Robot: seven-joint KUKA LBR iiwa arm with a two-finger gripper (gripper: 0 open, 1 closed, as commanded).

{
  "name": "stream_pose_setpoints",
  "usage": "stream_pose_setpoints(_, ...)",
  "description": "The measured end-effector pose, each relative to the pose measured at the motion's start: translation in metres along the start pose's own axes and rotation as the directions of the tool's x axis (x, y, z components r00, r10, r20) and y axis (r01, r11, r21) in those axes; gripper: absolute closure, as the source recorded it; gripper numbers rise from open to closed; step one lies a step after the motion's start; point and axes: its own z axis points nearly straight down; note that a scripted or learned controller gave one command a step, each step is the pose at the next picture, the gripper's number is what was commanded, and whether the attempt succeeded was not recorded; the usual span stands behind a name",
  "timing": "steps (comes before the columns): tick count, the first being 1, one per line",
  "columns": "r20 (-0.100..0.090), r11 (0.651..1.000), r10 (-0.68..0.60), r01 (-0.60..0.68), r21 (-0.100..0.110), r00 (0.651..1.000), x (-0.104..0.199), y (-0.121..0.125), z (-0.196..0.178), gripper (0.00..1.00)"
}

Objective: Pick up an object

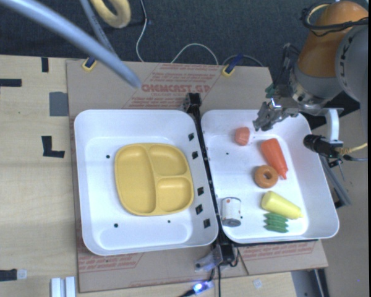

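tray (153,179) lies in the left bin (86,166); carrot (274,156), donut (266,177), corn (280,205) in the right bin (318,184).

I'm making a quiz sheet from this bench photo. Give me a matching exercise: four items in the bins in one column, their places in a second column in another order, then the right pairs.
Things:
1. yellow divided plate
2. corn cob
3. doughnut
4. small pink piece

Places:
A. right bin, near its front right corner
B. far part of the right bin, left of the carrot
C. middle of the left bin
D. right bin, just left of the carrot's front end

Pairs: 1-C, 2-A, 3-D, 4-B
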Motion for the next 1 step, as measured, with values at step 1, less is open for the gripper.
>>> stream_pose_setpoints(1,-0.001,1.0,-0.002,0.002,0.004,1.0,0.0518,-0.0126,-0.0064,1.0)
